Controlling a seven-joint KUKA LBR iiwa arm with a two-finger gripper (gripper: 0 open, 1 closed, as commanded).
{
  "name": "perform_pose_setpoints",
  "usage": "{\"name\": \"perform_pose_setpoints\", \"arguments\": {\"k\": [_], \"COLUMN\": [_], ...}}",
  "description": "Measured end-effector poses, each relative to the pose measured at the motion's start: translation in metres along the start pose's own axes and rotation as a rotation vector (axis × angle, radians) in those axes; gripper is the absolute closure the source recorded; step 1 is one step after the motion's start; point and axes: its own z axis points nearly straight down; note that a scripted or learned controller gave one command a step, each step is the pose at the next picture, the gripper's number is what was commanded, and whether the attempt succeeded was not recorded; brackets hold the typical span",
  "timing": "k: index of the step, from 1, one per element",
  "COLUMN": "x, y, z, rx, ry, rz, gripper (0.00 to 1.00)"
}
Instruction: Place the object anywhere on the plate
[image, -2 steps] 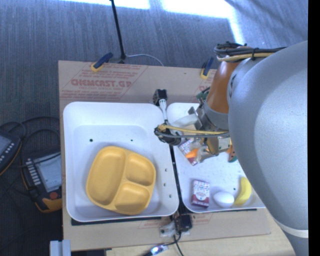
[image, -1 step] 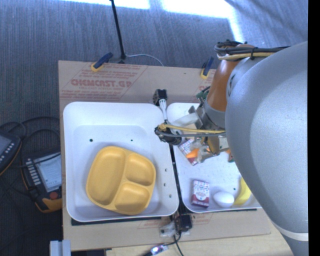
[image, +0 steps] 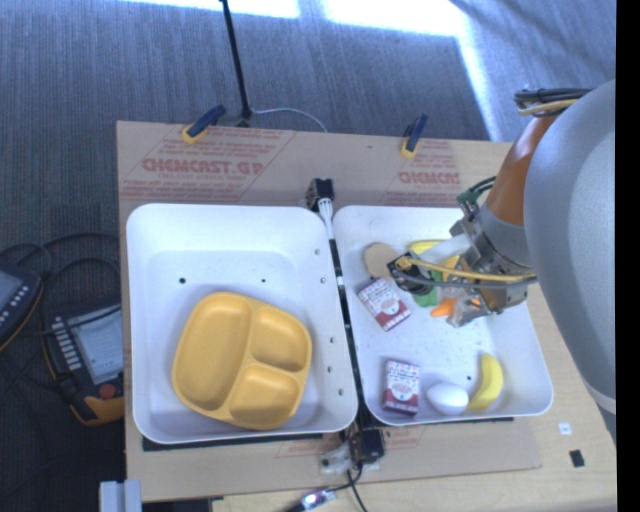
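Observation:
A yellow plate (image: 242, 358) with three compartments lies in the left bin (image: 150, 250). My gripper (image: 452, 288) hangs low over the upper middle of the right bin (image: 530, 400), in a cluster of small items. Right beside it are a green piece (image: 426, 296), an orange piece (image: 441, 311) and a yellow item (image: 424, 247), all partly hidden by the gripper and its cables. I see nothing clearly lifted off the bin floor.
The right bin also holds a tan round item (image: 377, 258), a red-and-white carton (image: 384, 303), a second red box (image: 401, 386), a white egg (image: 447, 398) and a banana (image: 488, 381). A ridge divides the two bins.

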Motion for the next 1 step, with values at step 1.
{"name": "perform_pose_setpoints", "arguments": {"k": [1], "x": [-0.0073], "y": [0.0245], "z": [0.0111], "rx": [0.002], "ry": [-0.001], "rz": [0.014], "gripper": [1.00]}}
